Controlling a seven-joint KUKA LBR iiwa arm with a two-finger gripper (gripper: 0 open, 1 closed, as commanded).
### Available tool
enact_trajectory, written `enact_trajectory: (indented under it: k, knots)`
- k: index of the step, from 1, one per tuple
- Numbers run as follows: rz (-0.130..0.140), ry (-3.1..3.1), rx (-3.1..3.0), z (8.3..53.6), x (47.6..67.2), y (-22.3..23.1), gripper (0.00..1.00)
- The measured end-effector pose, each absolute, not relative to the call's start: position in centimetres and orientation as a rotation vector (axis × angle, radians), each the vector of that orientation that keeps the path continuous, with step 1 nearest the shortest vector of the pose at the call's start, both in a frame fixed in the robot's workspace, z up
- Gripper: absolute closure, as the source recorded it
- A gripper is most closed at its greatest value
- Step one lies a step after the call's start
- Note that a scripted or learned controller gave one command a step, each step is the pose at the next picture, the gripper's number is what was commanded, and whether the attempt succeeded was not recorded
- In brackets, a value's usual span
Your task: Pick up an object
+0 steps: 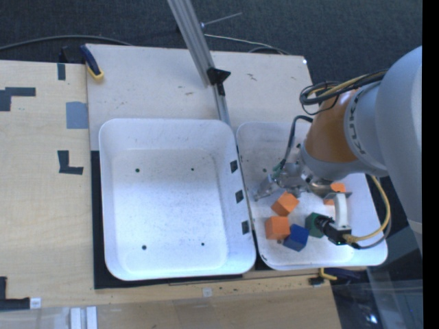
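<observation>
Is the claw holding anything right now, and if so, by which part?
Cannot be told. The claw is down in the right bin, just left of the orange blocks, but no object shows between its tips.

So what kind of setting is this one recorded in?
Most likely a robotics lab bench for bin picking: two white bins side by side, small coloured blocks, and a grey arm over them.

You're looking at a robotics lab: a pale wooden bench (41, 204) marked with grey tape, two shallow white plastic bins (110, 184), and a slanting aluminium camera pole (192, 29).
</observation>
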State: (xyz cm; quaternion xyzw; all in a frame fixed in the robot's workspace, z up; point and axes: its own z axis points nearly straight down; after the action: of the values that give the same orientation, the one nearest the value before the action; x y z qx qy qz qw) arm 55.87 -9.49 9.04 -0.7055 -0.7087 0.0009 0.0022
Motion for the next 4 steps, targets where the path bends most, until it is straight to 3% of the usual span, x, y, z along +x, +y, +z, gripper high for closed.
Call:
enact_trajectory:
  k: [1,2,3,4]
  knots:
    - [0.003,-2.222,-2.216,10.1,55.9,-9.7,1.00]
    - [0.004,-2.221,-2.216,10.1,55.8,-9.7,0.00]
    - [0.004,-2.221,-2.221,9.2,52.9,-9.2,0.00]
    - [0.004,-2.221,-2.218,10.2,52.9,-9.1,1.00]
